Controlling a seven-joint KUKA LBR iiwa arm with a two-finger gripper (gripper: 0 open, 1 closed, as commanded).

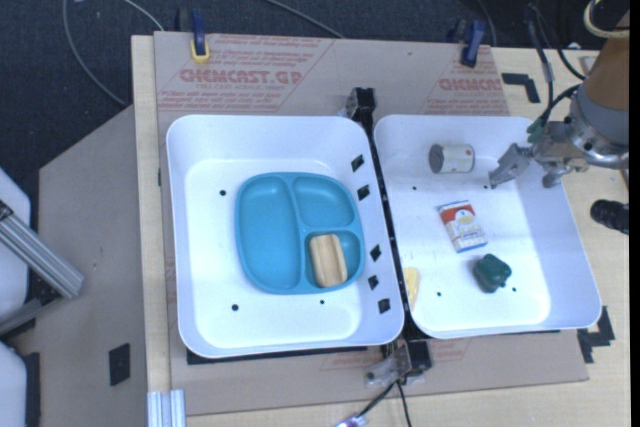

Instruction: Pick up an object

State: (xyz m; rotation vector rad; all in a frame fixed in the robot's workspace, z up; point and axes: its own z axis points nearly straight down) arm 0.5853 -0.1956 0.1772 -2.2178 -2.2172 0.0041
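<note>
Green lump [491, 272] sits low in the right bin [570, 245]; nothing lifted yet.
Gripper [528, 167], fingers spread and holding nothing, hovers near that bin's far right corner; small box [462, 225] and grey cylinder [452, 158] lie untouched in it.

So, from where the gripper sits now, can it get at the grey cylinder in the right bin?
Probably yes. The gripper, fingers spread, hangs over the right bin beside the grey cylinder, with bare floor between them. The red-and-white box lies clear of that path.

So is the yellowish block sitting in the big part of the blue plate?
No, the tan block lies in a small lower-right compartment of the blue plate.
</note>
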